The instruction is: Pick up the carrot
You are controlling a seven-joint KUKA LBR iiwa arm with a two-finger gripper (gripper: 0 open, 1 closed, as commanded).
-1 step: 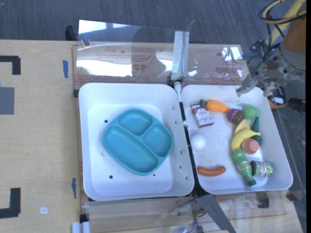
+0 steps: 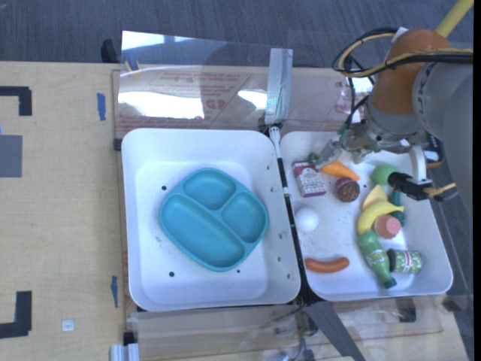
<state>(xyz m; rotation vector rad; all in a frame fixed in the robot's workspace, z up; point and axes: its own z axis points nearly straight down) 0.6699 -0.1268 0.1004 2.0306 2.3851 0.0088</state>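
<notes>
Carrot (image 2: 340, 170) lies unlifted near the right bin's (image 2: 443, 273) back edge; gripper (image 2: 331, 153) just beside it, fingers probably spread, hard to tell. Grasp and lift remain.

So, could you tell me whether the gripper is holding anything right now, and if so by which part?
It cannot be told. The gripper sits low in the right bin, right beside the carrot, but nothing shows between its fingers.

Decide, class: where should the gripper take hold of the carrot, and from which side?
Grip the carrot across its thicker middle, coming from above. It lies flat and slanted in the right bin, the red-and-white box and brown round item close by, so side approaches look crowded.
</notes>
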